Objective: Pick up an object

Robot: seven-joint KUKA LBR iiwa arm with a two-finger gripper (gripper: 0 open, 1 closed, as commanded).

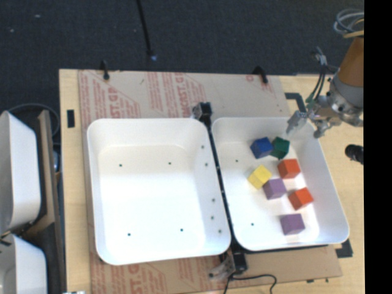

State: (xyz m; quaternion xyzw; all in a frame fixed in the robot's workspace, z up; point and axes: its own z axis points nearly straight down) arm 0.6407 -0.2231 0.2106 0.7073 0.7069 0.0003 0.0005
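Blocks lie in the right bin (331,210), all below and left of the claw (308,125): the green block (281,147) and blue block (261,147) are nearest, then the orange block (289,168), yellow block (259,176) and a purple block (274,188) farther down. The claw hangs over that bin's upper right rim, fingers spread apart and gripping nothing. The arm (350,78) reaches in from the right above the worktop (153,94).

Blocks (277,173) — all in right bin (331,188)
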